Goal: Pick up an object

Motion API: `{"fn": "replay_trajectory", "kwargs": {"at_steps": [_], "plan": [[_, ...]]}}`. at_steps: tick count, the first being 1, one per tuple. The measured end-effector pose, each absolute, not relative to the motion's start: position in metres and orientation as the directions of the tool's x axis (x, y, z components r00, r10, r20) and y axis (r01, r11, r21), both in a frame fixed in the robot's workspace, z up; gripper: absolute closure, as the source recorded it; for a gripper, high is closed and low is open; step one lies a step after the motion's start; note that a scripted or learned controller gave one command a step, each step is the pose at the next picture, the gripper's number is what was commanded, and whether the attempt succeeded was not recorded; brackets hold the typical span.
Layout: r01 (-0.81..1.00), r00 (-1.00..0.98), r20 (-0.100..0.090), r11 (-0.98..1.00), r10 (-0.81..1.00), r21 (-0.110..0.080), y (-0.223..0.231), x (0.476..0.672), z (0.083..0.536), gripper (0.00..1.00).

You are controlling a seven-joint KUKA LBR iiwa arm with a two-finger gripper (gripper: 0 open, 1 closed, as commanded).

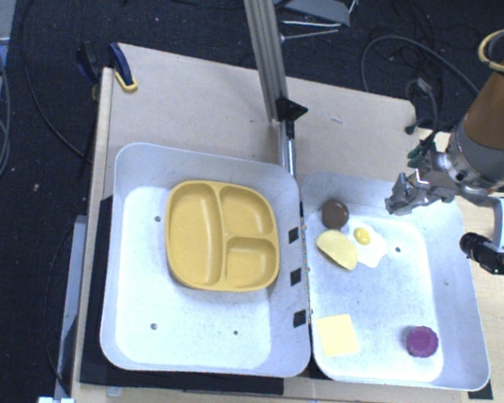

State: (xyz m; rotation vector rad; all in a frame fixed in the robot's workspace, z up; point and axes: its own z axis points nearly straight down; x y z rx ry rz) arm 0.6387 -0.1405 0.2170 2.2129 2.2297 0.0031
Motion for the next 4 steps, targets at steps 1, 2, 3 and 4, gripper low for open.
{"fn": "replay_trajectory", "kwargs": {"at_steps": [1,2,3,4], "plan": [[1.000,-0.008,0.002,0.008,1.000,0.001,-0.085,0.637,0.225,1.00],[1.000,-0.007,0.002,0.007,1.000,-0.001,-0.040,0.617,0.231,1.00],[1.000,-0.008,0.002,0.008,1.000,-0.001,0.012,0.616,0.231,1.00],[1.000,-0.009,0.002,0.009,1.000,0.000,0.065,0.604,0.240,1.00]]}}
